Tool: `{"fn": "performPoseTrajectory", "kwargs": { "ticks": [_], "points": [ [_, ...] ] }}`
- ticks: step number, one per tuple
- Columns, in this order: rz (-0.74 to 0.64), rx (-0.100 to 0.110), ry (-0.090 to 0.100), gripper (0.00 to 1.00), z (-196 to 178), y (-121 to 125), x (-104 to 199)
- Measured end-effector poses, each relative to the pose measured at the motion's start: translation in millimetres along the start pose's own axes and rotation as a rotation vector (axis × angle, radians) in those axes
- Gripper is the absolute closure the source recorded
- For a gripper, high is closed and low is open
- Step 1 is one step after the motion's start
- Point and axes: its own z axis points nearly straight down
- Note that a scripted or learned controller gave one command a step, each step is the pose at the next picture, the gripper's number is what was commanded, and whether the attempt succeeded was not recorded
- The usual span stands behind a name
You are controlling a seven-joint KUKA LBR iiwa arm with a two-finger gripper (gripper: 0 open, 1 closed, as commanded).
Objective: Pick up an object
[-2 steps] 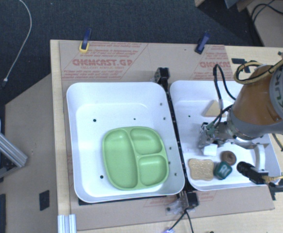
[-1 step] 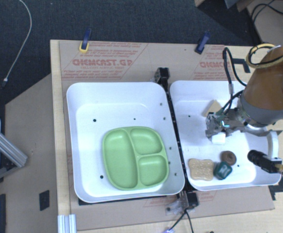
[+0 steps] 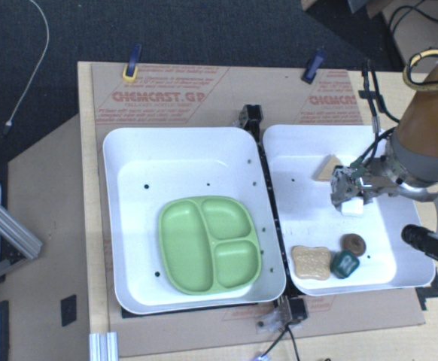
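One small white block [image 3: 352,208] in the right bin [image 3: 302,156] beneath the claw [image 3: 347,192], claw's grip cannot be told, one tan wedge [image 3: 326,168], one cracker [image 3: 311,262], one brown disc [image 3: 353,244], one teal piece [image 3: 345,264], one green divided tray [image 3: 208,244] in the left bin [image 3: 174,153].

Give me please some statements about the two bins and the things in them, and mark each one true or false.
1. The green divided plate lies in the left bin. True.
2. The plate has two compartments. False: it has three, one long and two smaller.
3. The gripper is over the right bin. True.
4. The brown doughnut-shaped piece lies in the left bin. False: it lies in the right bin, near the teal object.
5. The tan bread-like slice sits near the front edge of the right bin. True.
6. The beige wedge rests on the green plate. False: it lies in the right bin, beside the gripper.
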Motion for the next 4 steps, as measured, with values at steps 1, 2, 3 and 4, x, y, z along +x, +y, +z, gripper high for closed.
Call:
{"fn": "performPoseTrajectory", "kwargs": {
  "ticks": [1, 2, 3, 4],
  "points": [
    [0.0, 0.002, 0.001, 1.0, -16, 1, 0],
    [-0.006, 0.004, 0.003, 1.0, -24, 21, 52],
    [-0.006, 0.005, 0.004, 1.0, -17, 51, 105],
    [-0.006, 0.005, 0.003, 1.0, -10, 65, 165]
  ]
}}
